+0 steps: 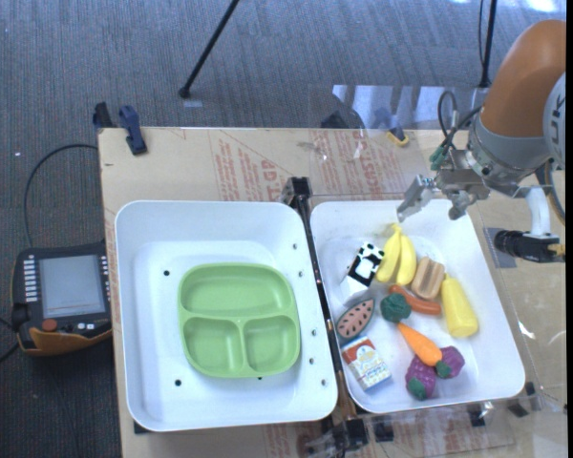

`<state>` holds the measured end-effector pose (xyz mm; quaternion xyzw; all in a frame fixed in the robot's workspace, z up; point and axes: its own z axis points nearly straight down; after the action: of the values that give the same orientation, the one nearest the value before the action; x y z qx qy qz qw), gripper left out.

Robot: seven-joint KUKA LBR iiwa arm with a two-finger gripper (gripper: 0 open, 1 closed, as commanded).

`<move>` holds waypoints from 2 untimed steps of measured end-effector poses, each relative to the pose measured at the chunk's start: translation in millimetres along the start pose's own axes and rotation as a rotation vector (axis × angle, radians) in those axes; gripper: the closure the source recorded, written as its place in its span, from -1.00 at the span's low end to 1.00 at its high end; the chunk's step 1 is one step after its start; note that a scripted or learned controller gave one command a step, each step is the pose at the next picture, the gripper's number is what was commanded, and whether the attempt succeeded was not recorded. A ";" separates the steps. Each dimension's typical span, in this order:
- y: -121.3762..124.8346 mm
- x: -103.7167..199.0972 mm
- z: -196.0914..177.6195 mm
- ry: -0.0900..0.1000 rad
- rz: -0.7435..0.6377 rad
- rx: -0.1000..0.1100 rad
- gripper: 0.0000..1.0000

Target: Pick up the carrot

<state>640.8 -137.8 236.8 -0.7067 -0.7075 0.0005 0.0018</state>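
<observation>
**Currently: gripper high over right bin's far edge, carrot untouched**

Gripper hovering above the far rim of the right bin, fingers spread apart, nothing between them. Well apart from the carrot, which lies in the near half of that bin, orange body slanting from a green leafy top toward the lower right.

Tight around it: purple grapes touching the tip end, small juice carton just to the left, hot dog beside the green top, yellow bottle near on the right. Bananas, black-and-white carton and brown oval piece crowding the bin's middle. Open floor mostly along the bin's far-right corner and near edge.

Left bin holding a green divided plate, with bare white margin all round it. Teach pendant off the bench at left.
</observation>
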 end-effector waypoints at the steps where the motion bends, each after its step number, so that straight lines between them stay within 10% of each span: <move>1: -52.9 -21.9 128.9 0.004 0.107 0.018 -1.00; 2: -129.2 -27.4 154.2 0.017 0.116 0.014 -1.00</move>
<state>511.0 -165.1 83.0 -0.7464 -0.6654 -0.0007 0.0128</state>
